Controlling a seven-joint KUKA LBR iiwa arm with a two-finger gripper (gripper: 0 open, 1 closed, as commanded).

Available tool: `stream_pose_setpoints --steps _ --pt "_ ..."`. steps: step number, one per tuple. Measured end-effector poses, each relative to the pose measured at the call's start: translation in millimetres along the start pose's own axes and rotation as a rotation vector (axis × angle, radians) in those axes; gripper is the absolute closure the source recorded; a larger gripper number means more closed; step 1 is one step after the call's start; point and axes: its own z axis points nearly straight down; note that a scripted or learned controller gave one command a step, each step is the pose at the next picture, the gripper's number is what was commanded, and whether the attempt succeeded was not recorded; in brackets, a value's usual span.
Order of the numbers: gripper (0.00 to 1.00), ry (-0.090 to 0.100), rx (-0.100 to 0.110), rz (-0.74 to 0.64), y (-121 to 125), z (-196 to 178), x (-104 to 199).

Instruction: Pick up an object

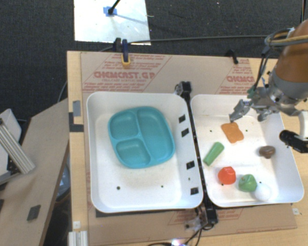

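In the right bin (285, 188) lie an orange flat piece (232, 132), a green cylinder (213, 153), a red tomato-like ball (226, 175), a green round object (247, 182), a white ball (262, 191) and a brown lump (267, 151). My gripper (250, 111) hovers over the back of this bin, just above and to the right of the orange piece. Its fingers (240, 110) are spread apart with nothing between them.
The left bin (100, 188) holds a teal divided plate (141, 136). A black divider with clips (190, 132) runs between the bins. The grey arm with its orange band (297, 55) comes in from the upper right. Cardboard (143, 70) lies behind the bins.
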Motion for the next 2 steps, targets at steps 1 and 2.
stream_pose_setpoints --steps 1,2 --pt "0.0 -0.001 -0.013 -0.002 2.4 -8.1 0.4" --pt "0.0 -0.002 -0.013 0.0 -4.4 41.0 -5.9"
